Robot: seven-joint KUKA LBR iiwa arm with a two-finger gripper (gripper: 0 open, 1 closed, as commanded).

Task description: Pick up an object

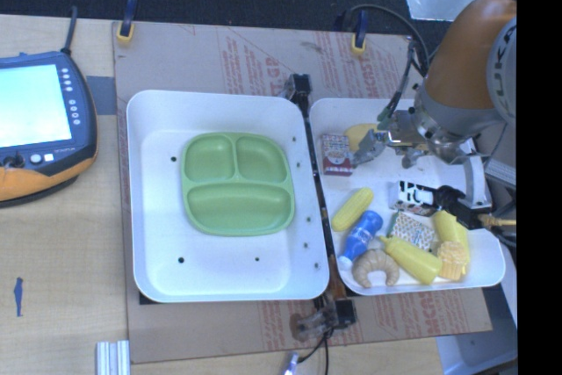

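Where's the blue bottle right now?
The blue bottle lies in the right bin, near its left wall, between the corn cob and the croissant.

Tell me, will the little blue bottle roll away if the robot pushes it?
Probably. The blue bottle lies on its side and looks round, so a push could roll it. The corn cob and croissant sit close by and may stop it. It looks small, so likely light.

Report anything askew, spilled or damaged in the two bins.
Nothing stands out. The green divided plate lies flat in the left bin; the toy foods, including a corn cob and blue bottle, lie jumbled inside the right bin.
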